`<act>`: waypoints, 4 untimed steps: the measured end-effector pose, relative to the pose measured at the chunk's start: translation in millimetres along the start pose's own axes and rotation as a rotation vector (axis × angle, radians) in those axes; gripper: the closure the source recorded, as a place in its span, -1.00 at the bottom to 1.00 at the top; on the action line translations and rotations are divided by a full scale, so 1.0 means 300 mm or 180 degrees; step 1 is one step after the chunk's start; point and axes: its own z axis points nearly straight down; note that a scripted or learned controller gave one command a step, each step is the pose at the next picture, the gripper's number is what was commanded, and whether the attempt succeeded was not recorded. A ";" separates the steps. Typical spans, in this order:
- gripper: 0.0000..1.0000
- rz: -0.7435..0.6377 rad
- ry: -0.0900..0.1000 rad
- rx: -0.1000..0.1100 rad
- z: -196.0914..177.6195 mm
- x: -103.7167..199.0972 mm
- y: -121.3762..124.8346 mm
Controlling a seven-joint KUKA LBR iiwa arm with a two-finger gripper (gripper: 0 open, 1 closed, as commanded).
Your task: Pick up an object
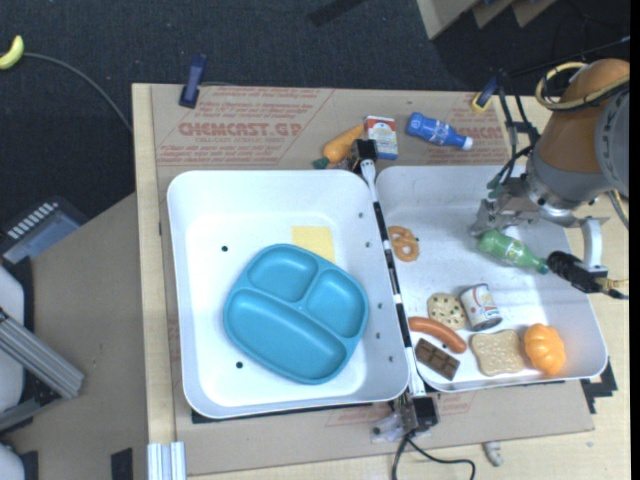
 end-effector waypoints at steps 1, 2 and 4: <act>1.00 -0.0003 0.0000 0.0003 -0.329 0.124 -0.174; -1.00 -0.0001 0.0001 0.0008 -0.327 0.124 -0.175; -1.00 0.0002 -0.0002 -0.0007 0.027 0.244 -0.386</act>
